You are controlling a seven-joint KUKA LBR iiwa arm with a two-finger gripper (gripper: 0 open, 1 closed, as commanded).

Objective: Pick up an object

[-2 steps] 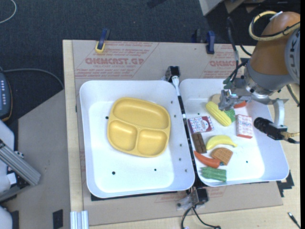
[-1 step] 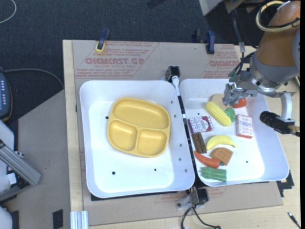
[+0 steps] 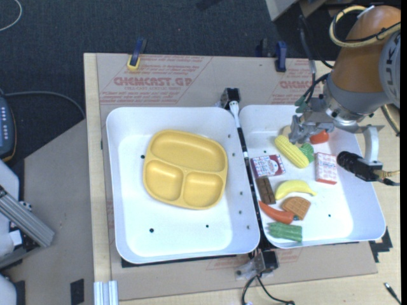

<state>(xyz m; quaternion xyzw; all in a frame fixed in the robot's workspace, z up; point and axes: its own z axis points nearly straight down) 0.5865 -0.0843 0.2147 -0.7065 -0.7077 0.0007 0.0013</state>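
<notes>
My gripper (image 3: 304, 131) hangs low over the back of the right bin (image 3: 356, 224), just above the yellow corn cob (image 3: 290, 151). A small red-orange piece (image 3: 320, 136) lies right beside it, and a green item (image 3: 308, 151) sits against the corn. The grey wrist hides what lies directly under the gripper. Further forward lie a red-and-white packet (image 3: 325, 168), a small printed box (image 3: 267, 166), a brown bar (image 3: 265, 189), a banana (image 3: 294, 187), a brown biscuit (image 3: 296, 206), a red-orange carrot (image 3: 276, 213) and a green pod (image 3: 284, 232).
The left bin (image 3: 127, 189) holds a yellow three-part plate (image 3: 186, 169). A black cable and sensor (image 3: 356, 164) hang from the arm over the right bin's right side. Clamps (image 3: 134, 57) sit along the board's back edge.
</notes>
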